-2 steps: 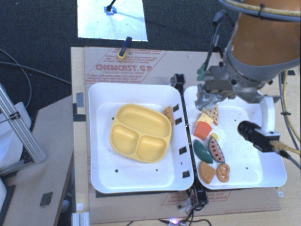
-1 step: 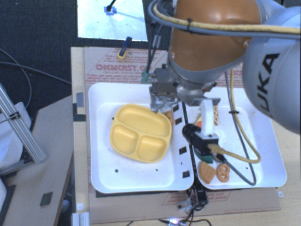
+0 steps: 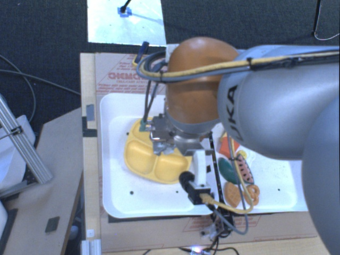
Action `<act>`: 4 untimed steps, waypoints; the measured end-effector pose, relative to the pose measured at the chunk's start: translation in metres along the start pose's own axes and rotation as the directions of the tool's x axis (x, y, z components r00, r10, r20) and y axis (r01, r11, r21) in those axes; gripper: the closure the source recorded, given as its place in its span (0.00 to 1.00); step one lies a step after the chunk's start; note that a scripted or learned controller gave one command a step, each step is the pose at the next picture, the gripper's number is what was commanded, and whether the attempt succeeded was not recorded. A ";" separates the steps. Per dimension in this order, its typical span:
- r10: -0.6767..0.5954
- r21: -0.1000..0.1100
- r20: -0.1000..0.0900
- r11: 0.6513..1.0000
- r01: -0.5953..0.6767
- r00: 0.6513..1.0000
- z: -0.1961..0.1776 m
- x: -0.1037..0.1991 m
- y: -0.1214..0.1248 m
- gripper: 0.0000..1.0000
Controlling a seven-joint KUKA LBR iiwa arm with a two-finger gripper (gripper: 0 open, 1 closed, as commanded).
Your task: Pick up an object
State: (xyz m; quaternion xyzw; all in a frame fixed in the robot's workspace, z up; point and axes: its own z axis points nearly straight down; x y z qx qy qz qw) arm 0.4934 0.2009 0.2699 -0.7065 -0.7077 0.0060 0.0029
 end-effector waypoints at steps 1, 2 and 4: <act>0.012 -0.018 -0.002 1.000 -0.012 1.000 -0.032 -0.113 0.022 1.00; -0.002 -0.023 -0.005 1.000 0.002 1.000 0.071 -0.111 0.151 1.00; 0.002 -0.013 -0.005 1.000 -0.002 1.000 0.051 -0.129 0.038 0.00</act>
